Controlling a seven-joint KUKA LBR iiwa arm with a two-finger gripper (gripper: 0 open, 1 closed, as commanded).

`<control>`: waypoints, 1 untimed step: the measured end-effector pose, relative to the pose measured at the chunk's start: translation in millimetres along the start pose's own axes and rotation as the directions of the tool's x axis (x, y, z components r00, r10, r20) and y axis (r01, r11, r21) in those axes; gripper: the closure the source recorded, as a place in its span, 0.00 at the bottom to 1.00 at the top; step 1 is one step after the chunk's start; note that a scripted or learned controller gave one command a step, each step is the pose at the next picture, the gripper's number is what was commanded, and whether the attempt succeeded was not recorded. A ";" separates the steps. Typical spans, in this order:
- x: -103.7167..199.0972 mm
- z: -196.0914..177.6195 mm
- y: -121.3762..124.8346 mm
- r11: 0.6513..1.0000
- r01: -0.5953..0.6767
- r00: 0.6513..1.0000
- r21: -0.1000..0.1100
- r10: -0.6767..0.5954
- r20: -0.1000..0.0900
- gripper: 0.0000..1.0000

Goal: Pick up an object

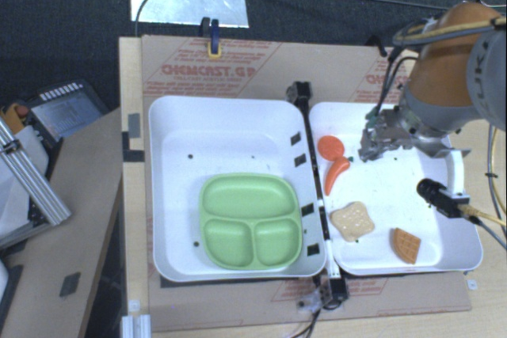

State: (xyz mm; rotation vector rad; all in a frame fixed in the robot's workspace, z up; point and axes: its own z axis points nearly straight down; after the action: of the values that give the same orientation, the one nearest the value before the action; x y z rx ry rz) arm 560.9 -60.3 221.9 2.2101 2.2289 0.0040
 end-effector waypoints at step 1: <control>41.4 -0.4 12.5 1.000 0.000 1.000 0.000 0.000 -0.001 1.00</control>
State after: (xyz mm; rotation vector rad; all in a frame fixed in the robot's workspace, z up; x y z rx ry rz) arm 573.1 -18.8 222.4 2.2107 2.2291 0.0048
